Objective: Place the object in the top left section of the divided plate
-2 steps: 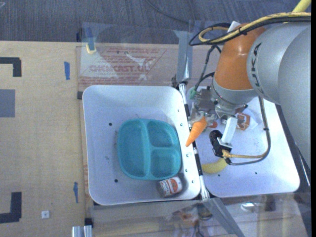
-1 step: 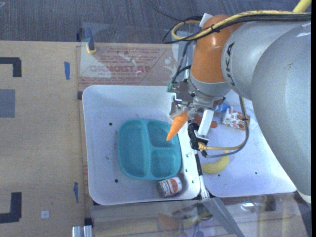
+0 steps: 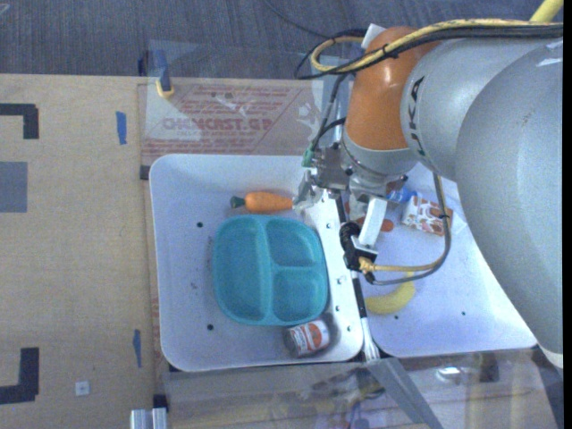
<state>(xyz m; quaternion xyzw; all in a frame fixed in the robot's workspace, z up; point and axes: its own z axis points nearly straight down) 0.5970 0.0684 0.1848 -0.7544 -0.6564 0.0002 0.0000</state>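
Observation:
A teal divided plate [image 3: 268,271] lies in the left white bin [image 3: 179,239]; nothing lies in its sections. An orange carrot [image 3: 264,202] with a green stub rests on the bin floor just above the plate's top edge. My gripper [image 3: 313,189] hangs at the carrot's right end, near the wall between the two bins. The wrist above hides its fingers.
A small red-labelled can [image 3: 308,338] lies below the plate at the left bin's lower edge. In the right bin [image 3: 465,320] lie a yellow banana [image 3: 391,301] and a red-and-white packet [image 3: 423,214]. The arm covers much of the right bin.

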